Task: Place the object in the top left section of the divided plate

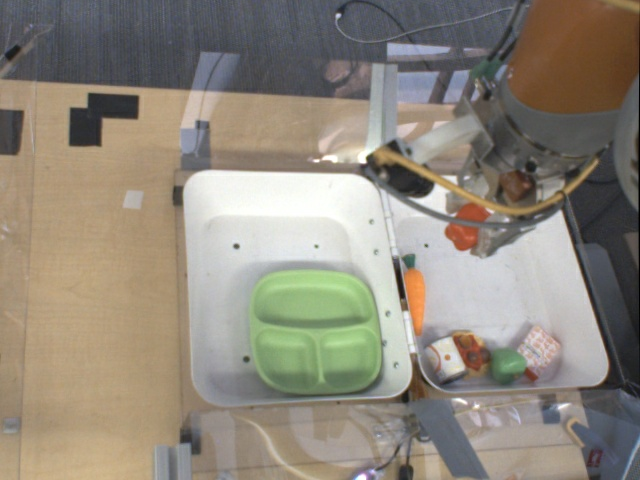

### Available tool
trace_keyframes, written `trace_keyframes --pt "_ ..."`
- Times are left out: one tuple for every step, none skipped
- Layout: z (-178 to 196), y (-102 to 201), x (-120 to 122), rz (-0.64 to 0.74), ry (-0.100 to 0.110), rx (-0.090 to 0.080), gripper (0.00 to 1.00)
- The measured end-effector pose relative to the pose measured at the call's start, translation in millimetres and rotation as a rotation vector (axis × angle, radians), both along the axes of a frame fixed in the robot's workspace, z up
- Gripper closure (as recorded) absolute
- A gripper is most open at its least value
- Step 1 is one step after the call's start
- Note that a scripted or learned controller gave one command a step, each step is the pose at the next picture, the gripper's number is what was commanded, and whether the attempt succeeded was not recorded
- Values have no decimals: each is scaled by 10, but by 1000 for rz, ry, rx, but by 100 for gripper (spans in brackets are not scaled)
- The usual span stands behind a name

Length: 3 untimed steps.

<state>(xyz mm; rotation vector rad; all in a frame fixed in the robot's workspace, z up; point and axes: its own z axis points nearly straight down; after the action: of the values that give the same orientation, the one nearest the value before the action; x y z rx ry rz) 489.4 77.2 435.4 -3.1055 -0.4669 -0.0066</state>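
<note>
The green divided plate [316, 332] lies in the left bin [225, 268], toward its near side. It has one wide section on the far side and two smaller ones on the near side, all bare. My gripper [478, 230] hangs over the far part of the right bin [560, 298], to the right of and beyond the plate. A small orange-red toy food piece [463, 226] sits between the fingers, lifted off the bin floor. The gripper is shut on it.
In the right bin a toy carrot [414, 299] lies along the left wall. A small can [447, 359], a green toy [507, 365] and a red-and-white packet [540, 348] sit at the near edge. A yellow cable [440, 183] loops by the wrist.
</note>
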Motion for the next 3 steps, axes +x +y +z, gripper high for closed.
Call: trace_keyframes --pt "110 4 11 2 -3 0 100" --pt "220 10 21 4 -5 0 100" --pt "-10 389 1266 -88 3 -2 100"
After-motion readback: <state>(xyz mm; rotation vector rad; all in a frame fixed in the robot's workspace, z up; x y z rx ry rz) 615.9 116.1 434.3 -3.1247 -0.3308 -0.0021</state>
